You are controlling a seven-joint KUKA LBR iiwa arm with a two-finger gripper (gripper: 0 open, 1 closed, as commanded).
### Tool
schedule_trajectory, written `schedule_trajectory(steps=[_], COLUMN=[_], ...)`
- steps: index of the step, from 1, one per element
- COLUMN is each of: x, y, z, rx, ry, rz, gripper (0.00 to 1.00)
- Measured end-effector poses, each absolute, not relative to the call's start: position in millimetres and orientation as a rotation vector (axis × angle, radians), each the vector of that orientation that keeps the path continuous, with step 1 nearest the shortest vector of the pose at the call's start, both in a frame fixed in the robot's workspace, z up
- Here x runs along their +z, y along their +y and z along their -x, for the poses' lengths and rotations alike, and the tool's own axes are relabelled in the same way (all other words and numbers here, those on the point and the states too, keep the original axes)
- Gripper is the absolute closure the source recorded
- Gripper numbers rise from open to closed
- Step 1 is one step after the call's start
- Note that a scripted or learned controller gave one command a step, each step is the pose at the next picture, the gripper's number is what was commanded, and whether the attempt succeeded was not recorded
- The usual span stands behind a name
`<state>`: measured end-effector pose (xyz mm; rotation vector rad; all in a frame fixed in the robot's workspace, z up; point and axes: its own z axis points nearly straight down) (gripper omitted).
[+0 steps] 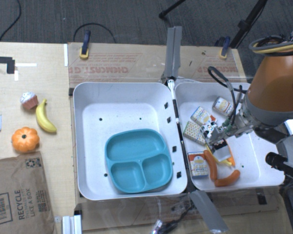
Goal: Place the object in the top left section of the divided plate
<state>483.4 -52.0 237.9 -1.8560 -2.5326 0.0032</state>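
Observation:
A blue divided plate (136, 160) lies in the left bin (88, 130), with one large section at the top and two smaller ones below. My gripper (216, 139) hangs low over the clutter in the right bin (263, 165). Right under it are a small orange-and-yellow item (224, 153) and an orange sausage (219, 174). A patterned packet (194, 131) lies just to its left. I see nothing clearly held.
The right bin also holds a small box (201, 115), a can (221, 105) and a red-and-white carton (198, 165). On the bench at the left lie a banana (44, 117), a small pumpkin (25, 139), a cupcake (29, 100) and a paper bag (14, 194).

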Motion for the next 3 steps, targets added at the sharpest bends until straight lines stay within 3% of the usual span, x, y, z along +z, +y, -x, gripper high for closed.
schedule_trajectory(steps=[1, 2, 3], x=[212, 190, 191], y=[10, 56, 42], z=[-483.3, -477.3, -478.2], rx=[0.007, 0.005, 0.0], ry=[-2.369, -2.743, -2.875], rz=[2.058, 1.525, 1.263], gripper=[1.0, 1.0, 1.0])
